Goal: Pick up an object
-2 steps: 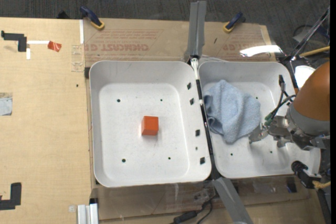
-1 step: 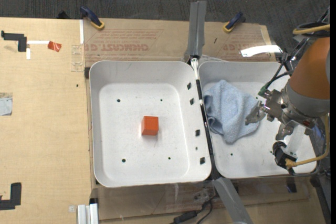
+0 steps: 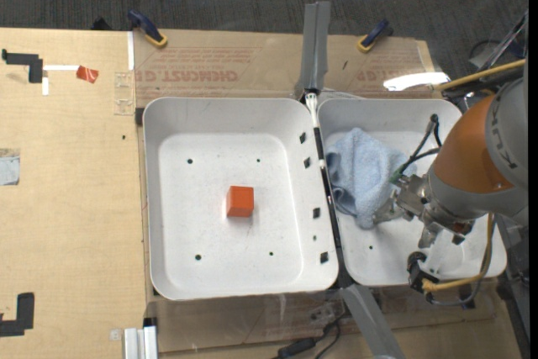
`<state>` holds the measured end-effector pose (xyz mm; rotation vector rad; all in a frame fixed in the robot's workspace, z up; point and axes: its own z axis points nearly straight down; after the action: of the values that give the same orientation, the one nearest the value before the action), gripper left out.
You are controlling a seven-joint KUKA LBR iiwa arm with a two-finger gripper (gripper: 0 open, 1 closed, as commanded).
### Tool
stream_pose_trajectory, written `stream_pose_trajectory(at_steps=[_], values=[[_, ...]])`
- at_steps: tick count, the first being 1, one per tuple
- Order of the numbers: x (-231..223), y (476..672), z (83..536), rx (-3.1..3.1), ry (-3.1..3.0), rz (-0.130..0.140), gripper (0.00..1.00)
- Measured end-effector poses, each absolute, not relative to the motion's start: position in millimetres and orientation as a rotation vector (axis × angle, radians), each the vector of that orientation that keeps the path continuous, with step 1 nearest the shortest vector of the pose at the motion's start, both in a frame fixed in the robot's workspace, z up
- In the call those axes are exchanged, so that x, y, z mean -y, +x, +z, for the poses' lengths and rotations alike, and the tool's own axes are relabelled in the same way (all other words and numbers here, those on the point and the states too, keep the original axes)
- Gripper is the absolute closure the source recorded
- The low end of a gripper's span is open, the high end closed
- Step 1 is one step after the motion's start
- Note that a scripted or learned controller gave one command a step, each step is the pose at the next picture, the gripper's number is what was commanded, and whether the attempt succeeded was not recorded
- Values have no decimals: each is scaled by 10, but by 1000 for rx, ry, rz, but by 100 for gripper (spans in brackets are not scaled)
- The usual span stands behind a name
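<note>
An orange-red cube point(image 3: 240, 202) rests near the middle of the left bin point(image 3: 168, 181). A crumpled light blue cloth point(image 3: 361, 172) lies in the left half of the right bin point(image 3: 370, 265). My gripper point(image 3: 393, 208) hangs low over the right bin, at the cloth's lower right edge. The grey wrist and its orange band point(image 3: 471, 155) cover most of the gripper from above. Something small and green point(image 3: 395, 176) shows between the cloth and the wrist.
Black cables point(image 3: 437, 277) loop under the wrist near the right bin's front wall. A raised divider point(image 3: 319, 181) with black clips separates the two bins. The cardboard bench point(image 3: 59, 206) extends to the left, with clamps point(image 3: 147, 27) at the back.
</note>
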<state>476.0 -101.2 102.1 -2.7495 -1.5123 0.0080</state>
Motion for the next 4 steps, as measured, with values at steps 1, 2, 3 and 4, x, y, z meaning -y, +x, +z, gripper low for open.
stream_pose_trajectory(at_steps=[1, 2, 3, 4], values=[[956, 5279, 990, 1781, -2586, 5, 0], [965, 5272, 1074, 1779, -2585, 9, 100], [557, 5234, 2350, 1438, -2793, 6, 100], [470, 5440, 2237, 1353, -2835, 9, 100]])
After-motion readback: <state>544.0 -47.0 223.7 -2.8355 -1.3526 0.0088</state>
